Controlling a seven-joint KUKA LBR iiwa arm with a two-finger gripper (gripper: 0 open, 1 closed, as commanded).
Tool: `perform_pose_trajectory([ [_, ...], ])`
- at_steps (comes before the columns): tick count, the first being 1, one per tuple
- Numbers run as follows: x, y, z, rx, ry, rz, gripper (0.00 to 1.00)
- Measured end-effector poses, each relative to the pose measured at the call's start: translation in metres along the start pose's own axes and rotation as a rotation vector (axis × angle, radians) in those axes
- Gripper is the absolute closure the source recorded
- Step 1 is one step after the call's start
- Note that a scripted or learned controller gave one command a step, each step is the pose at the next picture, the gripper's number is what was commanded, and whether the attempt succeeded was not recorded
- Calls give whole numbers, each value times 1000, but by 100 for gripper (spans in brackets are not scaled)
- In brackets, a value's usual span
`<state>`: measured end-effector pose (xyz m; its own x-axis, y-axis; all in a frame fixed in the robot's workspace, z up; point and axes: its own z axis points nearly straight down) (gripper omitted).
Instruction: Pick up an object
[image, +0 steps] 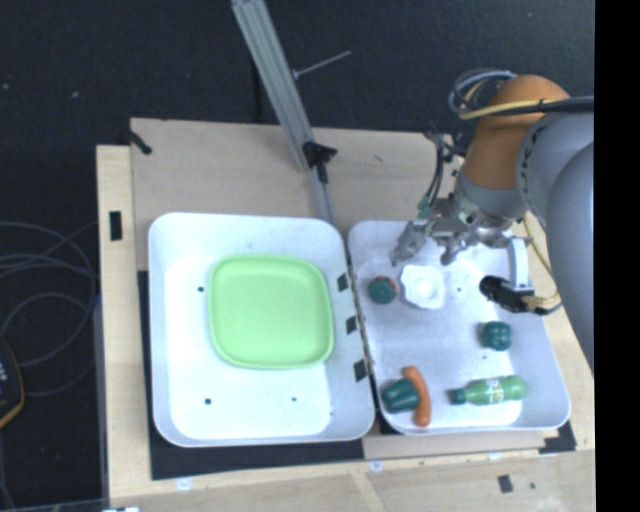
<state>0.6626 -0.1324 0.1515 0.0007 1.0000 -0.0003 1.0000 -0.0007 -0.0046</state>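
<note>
From above, the camera view shows two white bins side by side on the bench. The left bin (180, 400) holds a light green square plate (270, 311) lying flat near its middle. The right bin (545, 385) holds several small things: a white cup-like object (423, 287) near the upper middle, a dark green round piece (381, 291) just beside it on the left, a small green block (496, 335) toward the right, a green bottle (487, 391) lying on its side near the lower edge, and an orange carrot-shaped piece (419, 394) touching a dark green lump (399, 397) at the lower left. The arm (520, 140) comes in from the right, and its gripper (432, 246) hangs just above the white object with its fingers spread apart, nothing between them.
</note>
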Motion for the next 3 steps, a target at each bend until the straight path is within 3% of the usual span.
perform_pose_trajectory([
  [1, 0, 0, 51, -4, 0, -1, 0],
  [2, -1, 1, 38, -8, 0, 0, 100],
  [3, 9, 1, -16, -10, 0, -1, 100],
])
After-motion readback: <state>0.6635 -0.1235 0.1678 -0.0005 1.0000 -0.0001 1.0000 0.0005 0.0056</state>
